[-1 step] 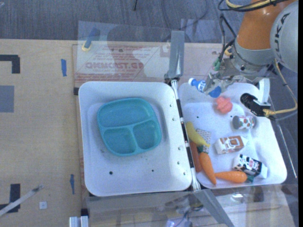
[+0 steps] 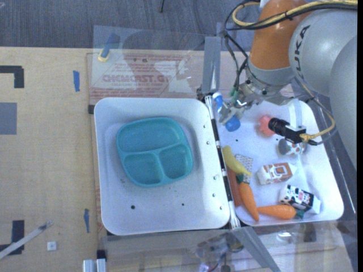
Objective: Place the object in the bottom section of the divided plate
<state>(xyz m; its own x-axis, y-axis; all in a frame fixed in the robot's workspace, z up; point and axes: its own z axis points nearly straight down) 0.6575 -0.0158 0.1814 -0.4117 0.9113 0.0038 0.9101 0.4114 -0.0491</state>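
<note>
Orange carrots (image 2: 248,200), two; one plate (image 2: 154,151)

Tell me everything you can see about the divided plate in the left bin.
The divided plate is teal, looks like smooth plastic, and has rounded corners. Raised ridges split it into one long section and two smaller ones. It lies flat, slightly rotated, near the middle of the left bin, resting on its floor. Nothing lies in any section.

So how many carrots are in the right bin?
2: one carrot lies along the bin's left wall, the other carrot lies near the front edge. More may be hidden under the arm.
</note>
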